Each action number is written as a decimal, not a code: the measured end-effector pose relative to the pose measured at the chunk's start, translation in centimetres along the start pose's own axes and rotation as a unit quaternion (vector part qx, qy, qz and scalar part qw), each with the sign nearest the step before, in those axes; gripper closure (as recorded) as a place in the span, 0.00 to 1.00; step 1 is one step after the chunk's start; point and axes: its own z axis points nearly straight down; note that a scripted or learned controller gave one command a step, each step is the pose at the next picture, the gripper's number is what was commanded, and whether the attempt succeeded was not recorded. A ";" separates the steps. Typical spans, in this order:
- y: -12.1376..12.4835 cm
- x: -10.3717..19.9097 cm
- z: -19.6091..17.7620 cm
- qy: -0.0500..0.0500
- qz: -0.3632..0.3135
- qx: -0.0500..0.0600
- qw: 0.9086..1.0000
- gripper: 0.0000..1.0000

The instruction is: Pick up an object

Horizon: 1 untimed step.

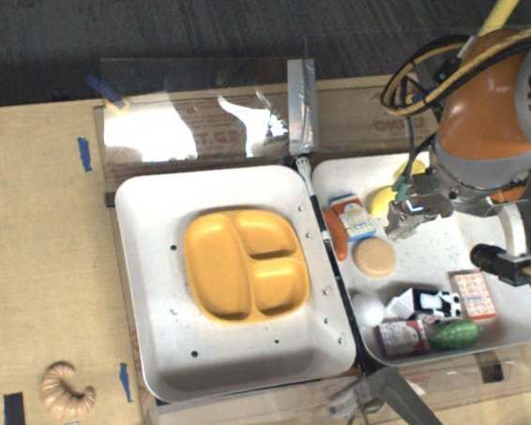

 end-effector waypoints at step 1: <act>0.2 0.0 -0.3 0.000 0.000 -0.004 1.000 0.00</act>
